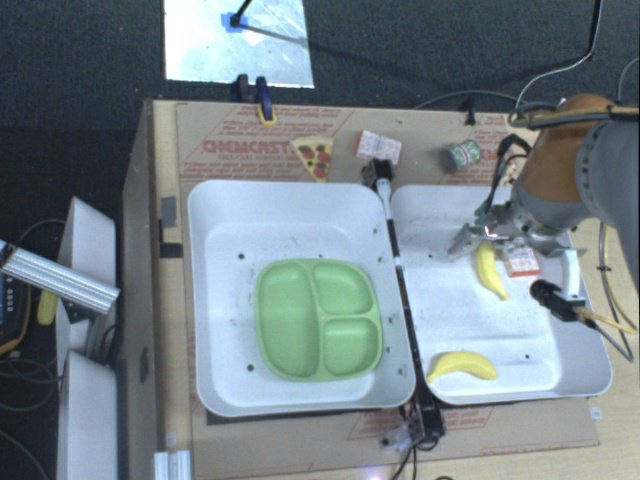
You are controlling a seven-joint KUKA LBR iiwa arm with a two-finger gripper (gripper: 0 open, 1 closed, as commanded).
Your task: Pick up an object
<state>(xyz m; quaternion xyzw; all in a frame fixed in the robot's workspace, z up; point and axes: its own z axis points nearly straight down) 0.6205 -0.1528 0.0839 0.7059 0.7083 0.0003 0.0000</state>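
Two white bins sit side by side on the table (pixel 240 148). The left bin (pixel 230 228) carries a green divided plate (pixel 320 318). In the right bin (pixel 580 368), the gripper (pixel 484 236) is at the upper right, touching the top of a banana (pixel 490 271); a small red-and-white packet (pixel 520 261) lies just beside it. A second banana (pixel 462 367) lies near the bin's lower edge.
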